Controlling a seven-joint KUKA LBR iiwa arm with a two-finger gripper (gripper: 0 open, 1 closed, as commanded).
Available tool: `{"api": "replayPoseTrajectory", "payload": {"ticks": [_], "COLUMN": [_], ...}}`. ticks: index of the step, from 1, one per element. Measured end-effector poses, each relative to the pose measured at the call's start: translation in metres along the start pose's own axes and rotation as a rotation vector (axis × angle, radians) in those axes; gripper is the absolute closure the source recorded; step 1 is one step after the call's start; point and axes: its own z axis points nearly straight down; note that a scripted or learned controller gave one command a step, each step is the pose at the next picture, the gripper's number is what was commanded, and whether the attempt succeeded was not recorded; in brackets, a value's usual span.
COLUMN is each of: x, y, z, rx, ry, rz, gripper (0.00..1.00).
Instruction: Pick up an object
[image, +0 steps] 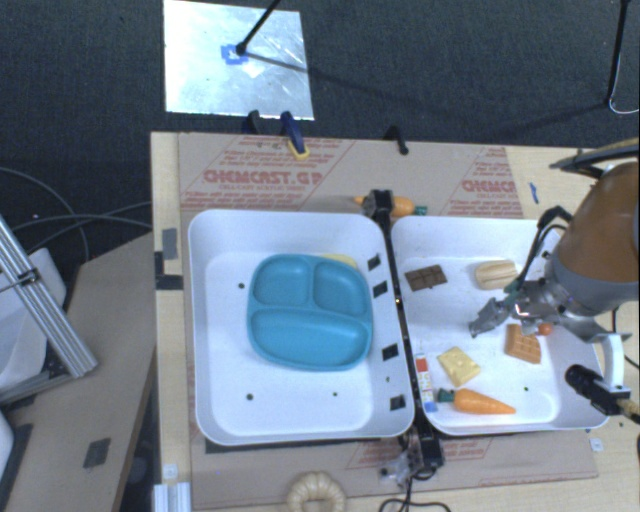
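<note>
Camera view: the gripper (490, 318) is hovering at right of centre in the frame, over the right bin (455, 235); whether it is gripping anything cannot be told. A waffle piece (522, 345) is lying just beside it toward the lower right, near a cheese wedge (459, 365) and carrot (483, 403). The waffle is looking light, rigid and flat, probably best pinched across its opposite edges.

A robotics lab: two white bins (300, 425) on a cardboard-covered bench (340, 165), aluminium framing (40, 310) at its left edge, loose cables (90, 215) over dark carpet.
</note>
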Motion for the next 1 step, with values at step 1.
{"api": "replayPoseTrajectory", "payload": {"ticks": [1], "x": [-0.0054], "y": [0.0054], "z": [0.0588], "rx": [0.0], "ry": [0.0], "rz": [0.001], "gripper": [0.0]}}
